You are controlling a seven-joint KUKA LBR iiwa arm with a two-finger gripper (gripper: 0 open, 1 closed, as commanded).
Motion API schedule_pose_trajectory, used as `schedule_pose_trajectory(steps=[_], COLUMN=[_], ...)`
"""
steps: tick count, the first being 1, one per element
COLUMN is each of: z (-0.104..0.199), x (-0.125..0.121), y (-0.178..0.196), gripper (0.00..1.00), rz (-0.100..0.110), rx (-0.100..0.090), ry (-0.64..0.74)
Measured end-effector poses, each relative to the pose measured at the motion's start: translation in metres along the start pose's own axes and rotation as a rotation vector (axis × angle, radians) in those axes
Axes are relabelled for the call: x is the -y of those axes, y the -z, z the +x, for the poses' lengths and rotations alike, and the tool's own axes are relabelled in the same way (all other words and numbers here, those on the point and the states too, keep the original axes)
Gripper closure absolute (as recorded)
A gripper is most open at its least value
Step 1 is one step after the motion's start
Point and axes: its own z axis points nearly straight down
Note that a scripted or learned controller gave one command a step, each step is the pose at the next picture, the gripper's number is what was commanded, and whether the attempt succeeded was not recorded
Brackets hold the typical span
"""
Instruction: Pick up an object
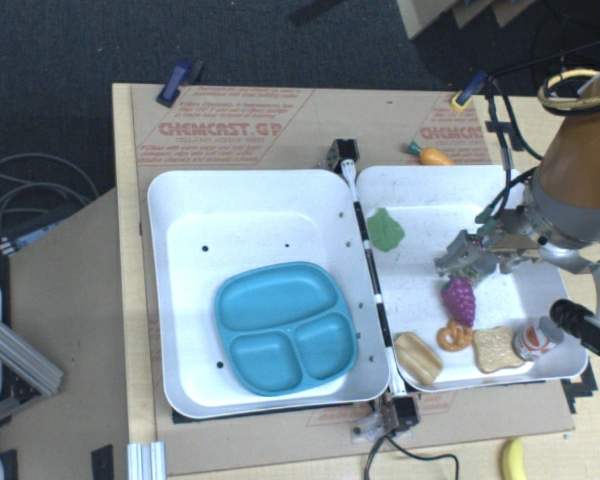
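My gripper (464, 260) hangs over the middle of the right bin (420, 193), reaching in from the right. Directly below its fingers lies a purple bunch of grapes (460, 301), apart from them as far as I can tell. Nothing shows between the fingers. A green leafy piece (385, 230) lies near the bin's left wall. Along the front of the bin sit a tan bread roll (417, 357), an orange pretzel-like ring (454, 338), a toast slice (497, 349) and a small red and white can (536, 339).
The left bin (180, 208) holds a blue divided plate (285, 326). A small carrot toy (433, 155) lies on the board behind the right bin. Blue clips (179, 82) sit at the board's back corners. A yellow object (512, 459) lies at the front right.
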Motion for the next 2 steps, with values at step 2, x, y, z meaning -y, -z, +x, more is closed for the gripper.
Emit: schedule_pose_trajectory(steps=[2], z=[-0.012], x=[-0.014], y=[-0.150], gripper=[0.00], rz=[-0.002], rx=[0.001], ry=[0.001])
